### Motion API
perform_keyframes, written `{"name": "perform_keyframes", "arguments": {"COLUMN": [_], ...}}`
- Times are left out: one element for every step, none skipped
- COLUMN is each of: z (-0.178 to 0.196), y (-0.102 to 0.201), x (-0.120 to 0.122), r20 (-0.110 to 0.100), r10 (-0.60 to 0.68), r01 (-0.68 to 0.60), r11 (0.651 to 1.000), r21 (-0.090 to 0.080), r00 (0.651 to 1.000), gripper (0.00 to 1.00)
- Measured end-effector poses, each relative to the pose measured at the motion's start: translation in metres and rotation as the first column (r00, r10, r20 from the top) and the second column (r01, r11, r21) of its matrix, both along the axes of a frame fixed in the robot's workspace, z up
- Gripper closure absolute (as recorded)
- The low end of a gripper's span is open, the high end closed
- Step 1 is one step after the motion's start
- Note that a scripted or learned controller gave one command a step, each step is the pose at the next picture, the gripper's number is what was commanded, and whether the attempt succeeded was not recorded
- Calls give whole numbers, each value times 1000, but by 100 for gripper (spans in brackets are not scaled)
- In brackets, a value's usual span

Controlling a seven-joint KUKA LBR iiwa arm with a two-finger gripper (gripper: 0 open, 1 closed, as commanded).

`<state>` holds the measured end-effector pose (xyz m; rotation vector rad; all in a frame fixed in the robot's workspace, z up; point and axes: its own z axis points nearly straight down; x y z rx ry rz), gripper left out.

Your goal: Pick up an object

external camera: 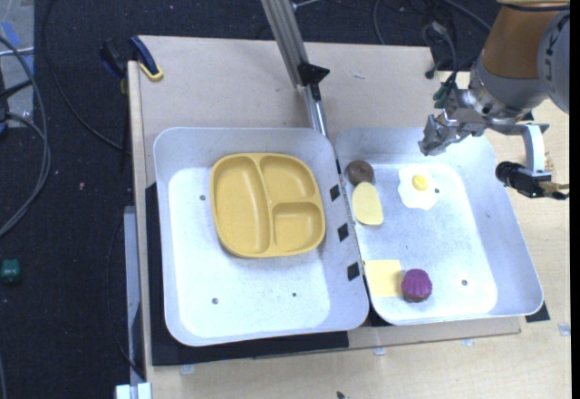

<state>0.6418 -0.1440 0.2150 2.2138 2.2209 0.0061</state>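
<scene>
The tool (435, 140) hangs over the far right corner of the right bin (507, 234). Its opening cannot be told at this size, and no object is seen between its tips. The right bin contains five objects: one fried egg toy (419, 189) nearest the tool, one brown round piece (360, 172), one pale yellow oval slice (367, 204) just beside it, one yellow square slice (382, 277), and one purple piece (416, 285) touching that square. The left bin (181, 297) contains one yellow divided plate (267, 204) with three compartments. Both bins rest side by side on the worktop (217, 71).
</scene>
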Motion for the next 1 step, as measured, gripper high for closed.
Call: {"name": "perform_keyframes", "arguments": {"z": [50], "y": [8], "x": [8], "r20": [0], "r10": [1], "r01": [-1], "r11": [1000], "r21": [0], "r00": [1000], "gripper": [100]}}
